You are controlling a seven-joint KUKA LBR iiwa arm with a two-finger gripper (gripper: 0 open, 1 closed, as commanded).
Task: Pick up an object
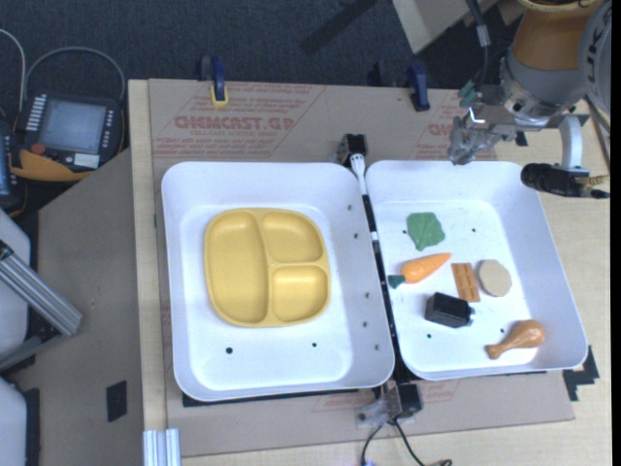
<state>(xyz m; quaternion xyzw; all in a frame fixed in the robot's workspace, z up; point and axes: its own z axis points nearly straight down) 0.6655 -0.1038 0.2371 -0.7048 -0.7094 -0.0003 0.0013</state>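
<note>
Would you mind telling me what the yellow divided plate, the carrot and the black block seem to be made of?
The yellow divided plate looks like moulded plastic, matte with a soft sheen: one even colour and rounded compartment walls. The carrot appears to be a plastic toy, smooth and uniformly orange with a green tip. The black block is dull and dark; plastic or rubber, I cannot tell which.

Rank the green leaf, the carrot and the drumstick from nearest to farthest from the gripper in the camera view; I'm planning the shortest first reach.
From the gripper, above the right bin's far edge:
1. Green leaf, far part of the right bin.
2. Carrot, mid-bin, just below the leaf.
3. Drumstick, near right corner.
</note>
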